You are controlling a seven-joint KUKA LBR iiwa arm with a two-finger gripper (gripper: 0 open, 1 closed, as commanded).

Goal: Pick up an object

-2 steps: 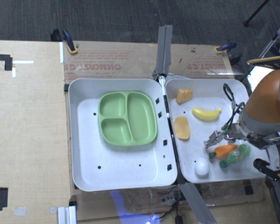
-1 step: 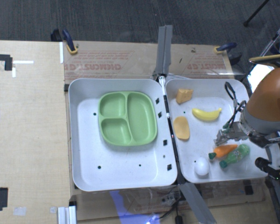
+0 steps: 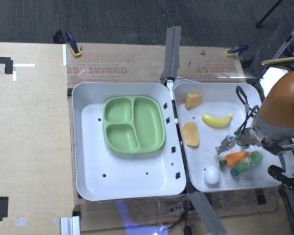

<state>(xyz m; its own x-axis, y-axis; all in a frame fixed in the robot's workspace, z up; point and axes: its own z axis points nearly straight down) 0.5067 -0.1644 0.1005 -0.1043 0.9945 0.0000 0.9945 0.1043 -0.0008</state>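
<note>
Jaws (image 3: 225, 145) sit low in the right bin (image 3: 220, 93), tips parted a little as far as I can judge, nothing between them. Toy carrot (image 3: 234, 158) lies just below the tips, nearly touching, orange body with a green leafy end (image 3: 249, 162) running off toward the arm side. Likely light hard plastic, smooth, may squirt out if pinched on the taper; grip across the thick orange middle. White egg (image 3: 212, 175) sits further below, round and slippery, a poor pick. Banana (image 3: 217, 120) above, flat tan piece (image 3: 190, 134) on the far side, tan wedge (image 3: 193, 100) beyond. Green divided plate (image 3: 134, 124) in the left bin (image 3: 88, 170), well apart.
</note>
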